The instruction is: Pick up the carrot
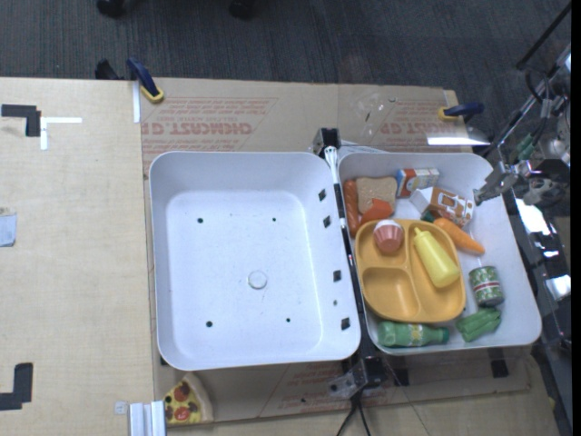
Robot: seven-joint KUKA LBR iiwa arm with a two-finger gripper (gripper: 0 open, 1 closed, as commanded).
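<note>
Nearest me, the tray fills the right bin. Just past its far right corner I see the carrot, still lying untouched. Beyond it, my gripper hangs over the bin's rim; I cannot tell its state. The whole pick remains.

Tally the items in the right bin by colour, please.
Orange: 2, the carrot and one at the left wall
Yellow: 2, tray, mustard bottle
Green: 3, bottle, can, vegetable
Other: 4, bread, cup, two cartons
Total: 11
</note>
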